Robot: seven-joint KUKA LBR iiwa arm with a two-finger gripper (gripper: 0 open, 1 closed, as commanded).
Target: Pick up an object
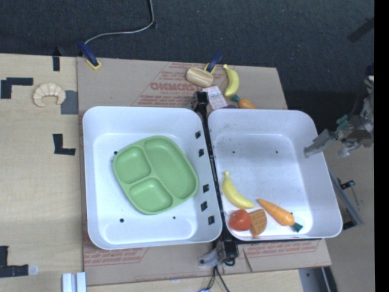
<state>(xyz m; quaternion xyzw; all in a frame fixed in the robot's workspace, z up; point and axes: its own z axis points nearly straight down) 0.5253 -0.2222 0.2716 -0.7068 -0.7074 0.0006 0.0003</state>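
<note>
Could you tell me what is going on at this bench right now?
A robot arm is set to pick up an object from two white bins. Its gripper sits at the right rim of the right bin, holding nothing visible. That bin contains a banana, a tomato, a carrot and a waffle-like piece. The left bin holds a green divided plate.

Two shallow white bins are seen side by side on the cardboard-covered surface (121, 81). A green three-compartment plastic tray (155, 174) lies in the left bin (97, 163). In the right bin (261, 132), a yellow toy banana (234, 191), a red toy tomato (240, 219), a brown waffle-like piece (258, 221) and an orange toy carrot (278, 213) are gathered at its near edge. The grey hand (349, 135) is seen just beyond that bin's right rim. A pale croissant (50, 93) rests well left of the bins.
</note>
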